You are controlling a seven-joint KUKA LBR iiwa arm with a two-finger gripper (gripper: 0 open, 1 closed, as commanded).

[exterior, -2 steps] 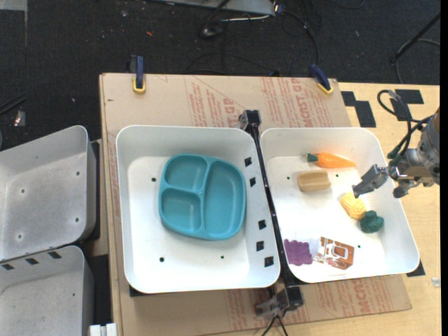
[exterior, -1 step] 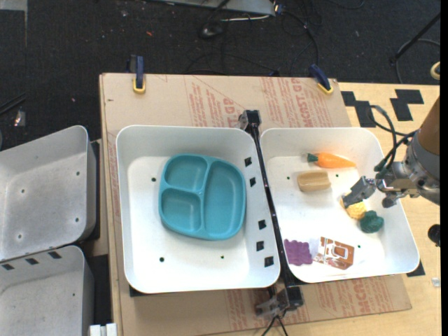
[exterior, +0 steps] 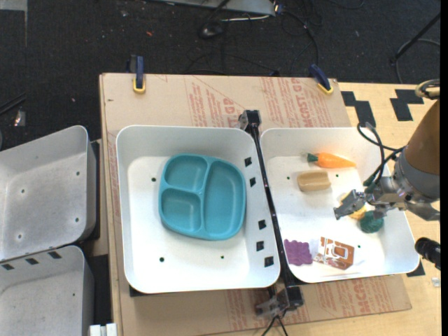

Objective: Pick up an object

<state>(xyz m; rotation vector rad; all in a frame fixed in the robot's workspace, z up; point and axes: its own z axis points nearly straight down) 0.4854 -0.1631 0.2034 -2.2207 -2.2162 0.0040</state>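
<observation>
The right bin point(exterior: 301, 142) holds an orange carrot toy point(exterior: 331, 160) at the back, a tan block point(exterior: 313, 181) just in front of it, a purple grape bunch point(exterior: 297, 252) and a small brown and white box point(exterior: 334, 252) near the front wall. A yellow and green toy point(exterior: 369, 220) lies at the bin's right side. My gripper point(exterior: 352, 206) hangs low over that side, its dark fingers right beside the yellow and green toy. The toy lies partly under the wrist. Nothing shows between the fingers.
The left bin point(exterior: 133, 187) carries a teal divided plate point(exterior: 203, 196). A black divider with clips point(exterior: 260, 187) runs between the bins. Blue and yellow clamps point(exterior: 138, 74) hold the cardboard base at the back. Spare white bins point(exterior: 42, 187) lie at the far left.
</observation>
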